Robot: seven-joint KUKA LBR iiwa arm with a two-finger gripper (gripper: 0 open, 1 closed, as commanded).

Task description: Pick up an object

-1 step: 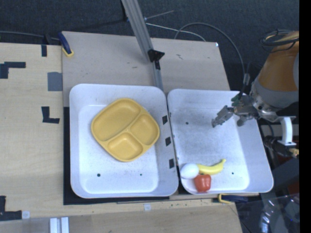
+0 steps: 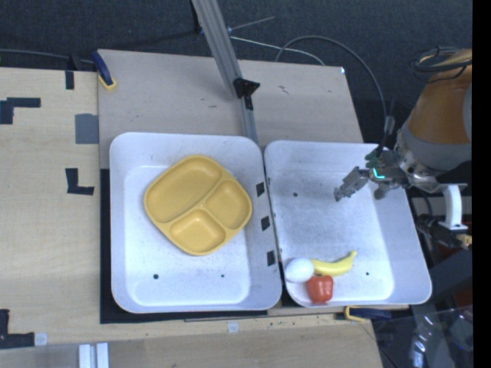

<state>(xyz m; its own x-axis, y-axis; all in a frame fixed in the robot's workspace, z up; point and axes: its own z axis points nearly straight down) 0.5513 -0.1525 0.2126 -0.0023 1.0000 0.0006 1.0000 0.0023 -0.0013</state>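
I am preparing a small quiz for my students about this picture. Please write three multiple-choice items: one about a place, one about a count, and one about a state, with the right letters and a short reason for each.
1. Where does the yellow divided plate lie?
A. in the left bin
B. in the right bin
C. on the bare bench

2. How many small objects sit in the right bin's near corner?
A. one
B. three
C. five

3. What is in the hand?
A. the banana
B. the white egg
C. nothing

Answers:
1. A, the plate rests on the floor of the left bin.
2. B, a banana, a white egg and a red pepper cluster there.
3. C, the hand hangs over bare bin floor, apart from all three.
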